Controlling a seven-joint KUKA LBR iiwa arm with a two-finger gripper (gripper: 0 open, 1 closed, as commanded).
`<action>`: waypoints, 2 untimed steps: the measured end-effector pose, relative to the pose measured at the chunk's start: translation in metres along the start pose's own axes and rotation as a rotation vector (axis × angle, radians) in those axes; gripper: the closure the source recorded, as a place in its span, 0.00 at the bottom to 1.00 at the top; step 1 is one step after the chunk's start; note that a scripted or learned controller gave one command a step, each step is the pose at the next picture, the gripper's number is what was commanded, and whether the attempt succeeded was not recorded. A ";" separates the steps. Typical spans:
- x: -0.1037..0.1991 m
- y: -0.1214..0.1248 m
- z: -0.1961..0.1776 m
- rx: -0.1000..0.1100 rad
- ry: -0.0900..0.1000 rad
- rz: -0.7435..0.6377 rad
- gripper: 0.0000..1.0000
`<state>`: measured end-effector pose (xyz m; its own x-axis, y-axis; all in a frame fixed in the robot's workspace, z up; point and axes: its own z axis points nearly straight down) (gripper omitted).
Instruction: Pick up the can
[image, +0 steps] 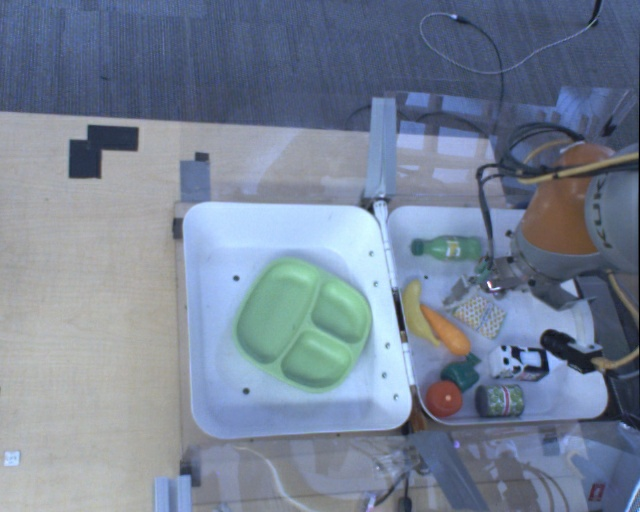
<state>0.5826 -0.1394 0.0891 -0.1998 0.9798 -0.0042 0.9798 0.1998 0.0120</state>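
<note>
Can (500, 401) lies on its side near front edge of right bin (590, 405), label up, axis running left-right. Tomato (444, 398) sits just beside it on the left; dark green item (462, 374) is close behind the tomato. Cow toy (522, 362) stands just behind the can, w/ a small gap between them.

Gripper (492, 280) hangs over mid-bin, above checkered packet (480, 316), well apart from the can. Finger spacing not readable from this angle; nothing is seen held. Arm (570, 225) enters from the right, orange band over the bin's back-right area.

Other contents, right bin: bottle (447, 247) lying near back wall; banana (414, 312) and carrot (445, 330) side by side along the left wall. Left bin (210, 300) carries green tray (303, 323), not relevant to task.

Step in hand, est.: approach phase. Gripper not yet over target; no contact w/ can.

Next move, reqs:
- Translate toward front of bin until centred over can body.
- Orient fingers across the can's short dimension, i.e. straddling it front-to-back, not end-to-end.
- Descend w/ fingers clear of cow toy behind and bin wall in front; room on both sides looks tight.
- Close on mid-body, not near the ends.

Risks, est.: can is round and lying down, so an off-centre touch may roll it toward the wall or the toy. Tomato adjacent may get nudged if approach drifts left.
</note>
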 end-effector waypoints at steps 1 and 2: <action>0.037 -0.007 -0.059 0.006 0.003 -0.095 0.00; 0.005 -0.032 -0.003 -0.007 -0.004 -0.085 0.00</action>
<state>0.5507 -0.1408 0.0920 -0.2826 0.9592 -0.0098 0.9590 0.2828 0.0184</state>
